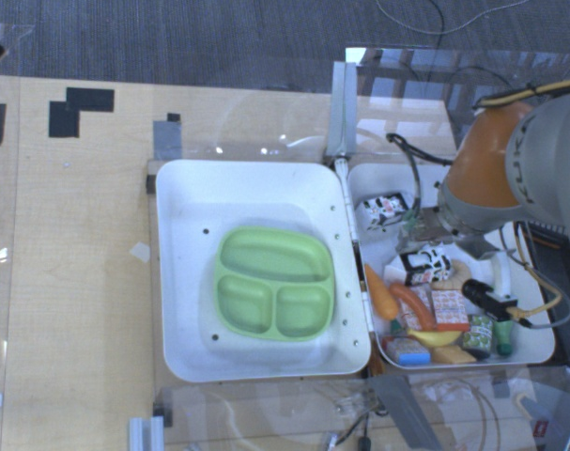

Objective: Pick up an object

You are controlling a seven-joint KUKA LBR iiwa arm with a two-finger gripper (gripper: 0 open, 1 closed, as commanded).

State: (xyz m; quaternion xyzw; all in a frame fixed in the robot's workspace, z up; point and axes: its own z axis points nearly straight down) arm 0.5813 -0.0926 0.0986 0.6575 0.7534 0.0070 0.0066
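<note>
No legible text, brand or number. Print on pink packet [448, 305] and green packet [480, 334] in right bin [538, 350] too small to read

A robotics lab: a pale wooden bench [69, 280] with black tape marks [78, 109] at ten o'clock, clear guard panels [454, 73], loose cable [411, 7] on grey carpet [219, 17] at twelve.

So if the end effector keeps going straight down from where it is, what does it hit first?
Probably the black-and-white cow toy, which lies directly under the end effector in the right bin. Depth is hard to judge from this angle.
</note>
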